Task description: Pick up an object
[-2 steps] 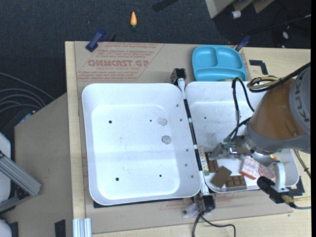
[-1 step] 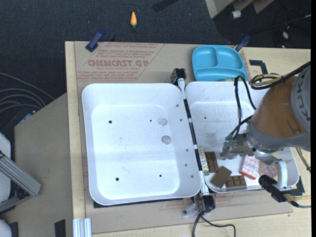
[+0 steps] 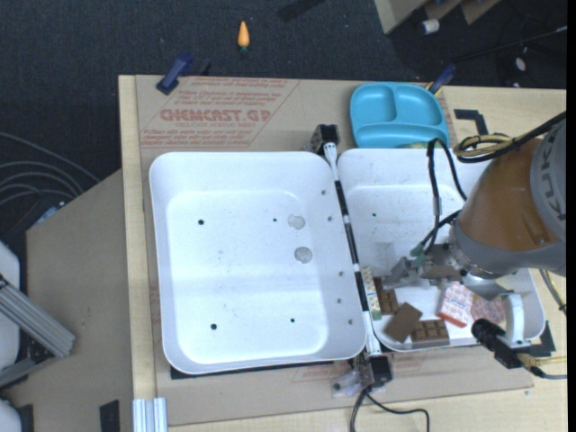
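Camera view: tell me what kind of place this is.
Probably a robotics lab bench: a grey-and-orange arm reaches over two white bins, the bench sits on dark carpet, and cables trail at left.

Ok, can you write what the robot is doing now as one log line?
gripper: low in right bin | brown blocks: lying near front wall | nothing seen held

Position: one fixed camera, high above the pale wooden tabletop (image 3: 225, 106).
Facing: slanting down on both shallow white plastic bins (image 3: 180, 268).
Distance: moderate.
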{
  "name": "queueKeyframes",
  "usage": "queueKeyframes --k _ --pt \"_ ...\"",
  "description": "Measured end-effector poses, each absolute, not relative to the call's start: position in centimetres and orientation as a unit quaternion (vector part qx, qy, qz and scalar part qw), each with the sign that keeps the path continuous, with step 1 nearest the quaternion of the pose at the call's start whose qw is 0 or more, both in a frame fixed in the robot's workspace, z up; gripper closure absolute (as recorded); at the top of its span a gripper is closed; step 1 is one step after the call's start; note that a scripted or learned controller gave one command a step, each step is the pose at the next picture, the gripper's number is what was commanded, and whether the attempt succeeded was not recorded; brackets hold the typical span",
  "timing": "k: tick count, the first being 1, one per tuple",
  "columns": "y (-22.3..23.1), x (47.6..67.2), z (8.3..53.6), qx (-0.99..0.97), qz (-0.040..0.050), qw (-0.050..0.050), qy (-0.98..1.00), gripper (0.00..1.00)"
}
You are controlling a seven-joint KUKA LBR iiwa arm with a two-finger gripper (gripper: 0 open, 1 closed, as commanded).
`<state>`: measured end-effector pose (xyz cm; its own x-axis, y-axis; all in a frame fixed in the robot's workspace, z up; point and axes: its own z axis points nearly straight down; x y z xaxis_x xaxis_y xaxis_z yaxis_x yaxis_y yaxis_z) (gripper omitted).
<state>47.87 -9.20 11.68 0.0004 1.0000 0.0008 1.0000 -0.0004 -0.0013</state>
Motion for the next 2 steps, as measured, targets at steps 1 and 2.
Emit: queueKeyframes --k 1,2 --pt "-3.8 47.9 18.4 -0.707 -0.0001 0.0 -0.707 0.0" --pt "-5.7 47.9 18.4 -0.707 0.0002 0.0 -0.707 0.0"
